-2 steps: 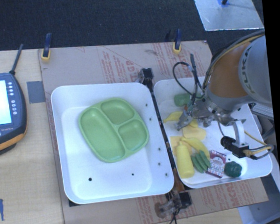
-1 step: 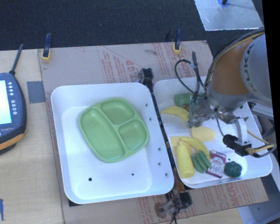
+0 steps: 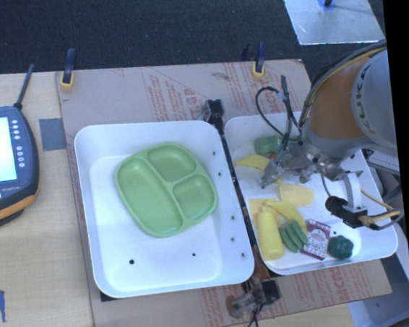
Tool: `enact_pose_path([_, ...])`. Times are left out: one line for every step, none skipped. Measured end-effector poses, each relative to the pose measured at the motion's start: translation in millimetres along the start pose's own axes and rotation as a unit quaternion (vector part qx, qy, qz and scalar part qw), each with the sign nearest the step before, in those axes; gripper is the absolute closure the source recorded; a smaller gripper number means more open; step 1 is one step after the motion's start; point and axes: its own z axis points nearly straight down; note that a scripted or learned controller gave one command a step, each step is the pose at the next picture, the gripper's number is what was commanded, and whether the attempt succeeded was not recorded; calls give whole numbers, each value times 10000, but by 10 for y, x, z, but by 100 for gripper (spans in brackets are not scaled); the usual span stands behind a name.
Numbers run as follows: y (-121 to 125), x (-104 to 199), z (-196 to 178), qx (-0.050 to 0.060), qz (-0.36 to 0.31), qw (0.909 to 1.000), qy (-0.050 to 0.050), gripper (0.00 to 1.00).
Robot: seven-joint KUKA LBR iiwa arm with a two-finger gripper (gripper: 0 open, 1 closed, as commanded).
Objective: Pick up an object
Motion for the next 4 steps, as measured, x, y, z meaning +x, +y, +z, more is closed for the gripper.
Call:
enact_pose_path([766, -183, 91, 37, 24, 10000, 20, 0])
enact_pose_path([767, 134, 97, 36, 18, 10000, 21, 0])
enact_pose_path([766, 64, 98, 33, 30, 10000, 22, 0])
enact_pose_path([766, 20, 98, 31, 36, 10000, 26, 0])
